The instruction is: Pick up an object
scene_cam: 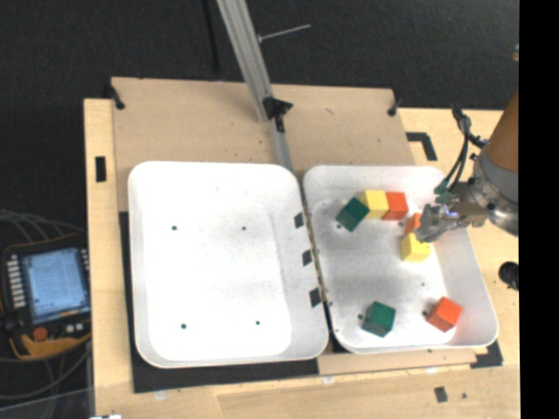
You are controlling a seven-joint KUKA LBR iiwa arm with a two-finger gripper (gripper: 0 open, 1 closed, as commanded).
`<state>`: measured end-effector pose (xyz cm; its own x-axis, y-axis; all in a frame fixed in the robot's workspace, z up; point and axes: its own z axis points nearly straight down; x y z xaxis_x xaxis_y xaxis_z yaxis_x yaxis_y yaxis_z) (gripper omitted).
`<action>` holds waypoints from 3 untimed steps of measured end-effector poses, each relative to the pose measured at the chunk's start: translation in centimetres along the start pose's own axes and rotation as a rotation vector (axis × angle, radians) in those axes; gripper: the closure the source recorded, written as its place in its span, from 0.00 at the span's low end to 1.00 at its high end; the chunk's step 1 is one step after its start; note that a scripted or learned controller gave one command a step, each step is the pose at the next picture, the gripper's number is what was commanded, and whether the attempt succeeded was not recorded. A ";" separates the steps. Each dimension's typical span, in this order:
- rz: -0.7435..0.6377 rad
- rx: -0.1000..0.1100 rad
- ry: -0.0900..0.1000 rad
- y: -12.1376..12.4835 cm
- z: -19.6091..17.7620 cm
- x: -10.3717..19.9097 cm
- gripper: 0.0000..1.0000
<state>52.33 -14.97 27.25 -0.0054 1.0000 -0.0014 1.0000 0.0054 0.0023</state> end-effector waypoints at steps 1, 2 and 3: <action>-0.001 0.000 0.001 2.1 0.1 5.1 1.00; -0.001 0.002 0.002 2.5 1.5 10.3 1.00; 0.000 0.004 0.001 3.0 2.8 14.9 1.00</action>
